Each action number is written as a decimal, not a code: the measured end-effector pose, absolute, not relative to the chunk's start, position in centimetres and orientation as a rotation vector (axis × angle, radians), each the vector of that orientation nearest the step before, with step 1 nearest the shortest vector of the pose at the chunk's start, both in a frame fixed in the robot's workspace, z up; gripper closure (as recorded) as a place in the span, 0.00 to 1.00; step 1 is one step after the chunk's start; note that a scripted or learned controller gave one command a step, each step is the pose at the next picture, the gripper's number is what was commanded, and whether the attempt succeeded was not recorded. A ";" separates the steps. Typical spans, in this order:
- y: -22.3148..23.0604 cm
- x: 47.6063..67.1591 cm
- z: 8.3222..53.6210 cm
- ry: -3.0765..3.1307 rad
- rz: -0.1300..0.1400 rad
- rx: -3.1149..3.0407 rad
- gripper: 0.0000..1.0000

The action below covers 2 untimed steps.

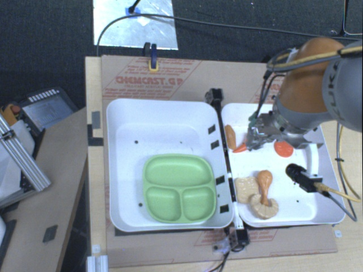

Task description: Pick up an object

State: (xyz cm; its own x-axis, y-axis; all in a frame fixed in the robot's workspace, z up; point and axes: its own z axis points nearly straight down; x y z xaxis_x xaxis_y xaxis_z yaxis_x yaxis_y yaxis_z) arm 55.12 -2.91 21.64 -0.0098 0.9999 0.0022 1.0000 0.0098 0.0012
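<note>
Small red piece [240, 148]: likeliest target, judged by nearness to the gripper [254, 140]. Lies in the right bin [292, 200], far-left part, close to the divider and just beside a long orange-tan piece [229, 135].

Gripper: low in the right bin, just right of the small red piece. Contact with it cannot be made out. Whether the jaws are apart or together cannot be told, as the wrist and the arm [317, 78] cover them from above. Nothing is seen held.

Step in hand (judgement): the approach or descent to a grasp, with no lift begun. The next move calls for the jaws to straddle the small piece without nudging its long neighbour, then to close and rise.

Other contents, right bin: a round red piece [283, 149] just right of the gripper; a drumstick [264, 181] at the near side, resting between a pale lumpy piece [244, 188] and a pale rounded piece [265, 209].

Left bin [142, 129]: a green divided plate [178, 186], near-centre.

Hard to make out: what kind of thing the small red piece is. Its right end is hidden by the gripper.
</note>
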 end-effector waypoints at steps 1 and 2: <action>2.5 53.5 21.7 -2.232 -0.003 -2.208 1.00; 8.4 53.0 21.2 -2.233 -0.003 -2.208 1.00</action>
